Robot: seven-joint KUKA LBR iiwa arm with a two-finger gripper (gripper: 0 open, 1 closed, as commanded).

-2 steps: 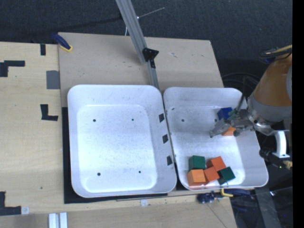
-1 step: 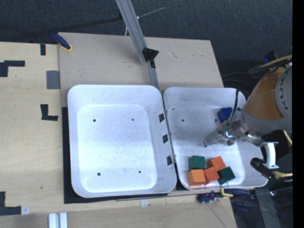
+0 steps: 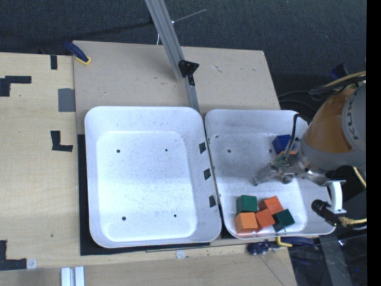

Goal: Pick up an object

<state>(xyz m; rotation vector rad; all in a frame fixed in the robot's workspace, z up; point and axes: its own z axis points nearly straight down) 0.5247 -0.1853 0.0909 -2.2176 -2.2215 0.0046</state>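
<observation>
In the right bin (image 3: 238, 130), a cluster of small blocks lies near the front edge: a green block (image 3: 247, 204), an orange block (image 3: 273, 205), another orange block (image 3: 246, 221) and a dark green block (image 3: 284, 218). A blue block (image 3: 281, 142) sits farther back by the right wall, partly hidden by the arm. My gripper (image 3: 275, 169) is low inside this bin, just in front of the blue block and behind the cluster. Nothing is visibly held in it.
The left bin (image 3: 95, 159) stands beside the right one. A grey metal pole (image 3: 166, 28) slants down from the top to the gap between the bins. The arm's orange band (image 3: 327, 127) overhangs the right bin's right wall.
</observation>
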